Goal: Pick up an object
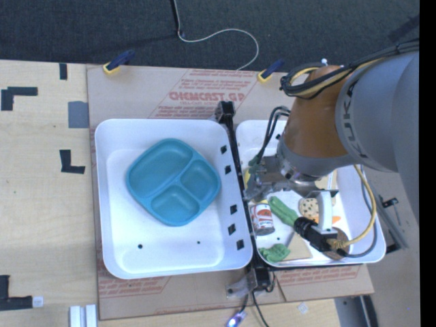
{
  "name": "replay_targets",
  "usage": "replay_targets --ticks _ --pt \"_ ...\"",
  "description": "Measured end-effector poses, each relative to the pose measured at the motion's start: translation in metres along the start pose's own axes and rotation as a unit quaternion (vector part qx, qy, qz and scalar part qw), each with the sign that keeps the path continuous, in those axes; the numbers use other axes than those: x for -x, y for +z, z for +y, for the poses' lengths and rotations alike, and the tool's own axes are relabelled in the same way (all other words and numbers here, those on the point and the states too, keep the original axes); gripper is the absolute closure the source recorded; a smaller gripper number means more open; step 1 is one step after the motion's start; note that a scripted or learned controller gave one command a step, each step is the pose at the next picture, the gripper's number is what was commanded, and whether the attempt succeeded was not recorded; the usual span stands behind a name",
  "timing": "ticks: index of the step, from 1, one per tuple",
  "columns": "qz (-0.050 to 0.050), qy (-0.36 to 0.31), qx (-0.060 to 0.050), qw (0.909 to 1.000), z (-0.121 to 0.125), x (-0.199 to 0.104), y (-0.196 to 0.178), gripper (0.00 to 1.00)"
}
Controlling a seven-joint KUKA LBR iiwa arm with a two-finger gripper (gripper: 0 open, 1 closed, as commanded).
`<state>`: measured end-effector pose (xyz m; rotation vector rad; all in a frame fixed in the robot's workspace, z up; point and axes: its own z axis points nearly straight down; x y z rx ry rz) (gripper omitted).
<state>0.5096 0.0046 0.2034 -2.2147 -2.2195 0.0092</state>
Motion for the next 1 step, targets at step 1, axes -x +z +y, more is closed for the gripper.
replay_targets --ticks 1 --pt "0.001 -0.003 0.006 1.0 -0.027 -0.0504 -0.0859 1.0"
